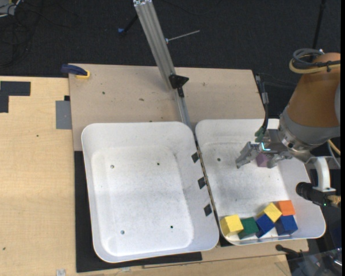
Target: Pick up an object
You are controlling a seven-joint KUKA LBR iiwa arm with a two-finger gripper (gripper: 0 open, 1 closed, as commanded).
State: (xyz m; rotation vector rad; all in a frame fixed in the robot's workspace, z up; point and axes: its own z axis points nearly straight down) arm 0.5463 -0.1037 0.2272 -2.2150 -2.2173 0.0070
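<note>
My gripper (263,158) hangs over the upper middle of the right bin (236,137), below the arm's orange band. Its fingers (244,156) are spread wide, so it is open. A small purple block (264,159) lies between them, and nothing shows them pressing on it. In the bin's front right corner sits a cluster of blocks: a yellow block (232,223), a green block (248,227), a blue block (265,225), a second yellow block (272,211), an orange block (286,207) and a dark blue block (286,226).
The left bin (103,137) adjoins the right one along a shared edge with black clips (201,183). A slanted aluminium bar (158,45) rises behind the bins. Wooden bench surface lies to the left and back.
</note>
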